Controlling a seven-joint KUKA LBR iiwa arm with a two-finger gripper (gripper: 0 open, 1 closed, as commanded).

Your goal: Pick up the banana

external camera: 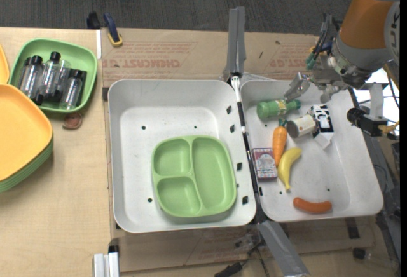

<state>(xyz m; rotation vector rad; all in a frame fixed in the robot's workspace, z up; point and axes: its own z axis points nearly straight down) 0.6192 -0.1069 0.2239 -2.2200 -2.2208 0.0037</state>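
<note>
The wooden bench (63, 218) carries two shallow white plastic bins side by side, with a sheet of printed brown cardboard (165, 56) lying behind them toward the far edge. The left bin (127, 142) holds a pale green three-compartment plastic tray (194, 175) that sits toward its near right corner. At the bench's left edge rests a stack of orange plastic plates (22, 136), and just behind it, near the far left corner, a green square dish (86, 63) holds several small dark-capped clear bottles (51, 79). The grey arm with its orange band (372, 2) hangs over the far right corner of the right bin (356, 187), and its two-finger gripper (297, 86) points down toward the bin's far edge; its fingers stand slightly apart with nothing between them. Just below the gripper a green plastic bottle (278, 107) lies on its side near the far edge of the right bin, and beside it, toward the right wall, lies a small white-and-brown cylinder (301, 126) touching a black-and-white printed card (323, 118). The yellow plastic banana (288, 164) lies in the middle of the right bin, curving toward the near edge, its upper end touching the tip of an orange toy carrot (279, 142) that lies just behind it. A small purple printed box (264, 163) lies along the bin's left wall, just beside the banana. An orange-red toy sausage (312, 206) lies near the bin's near edge, apart from the banana.
</note>
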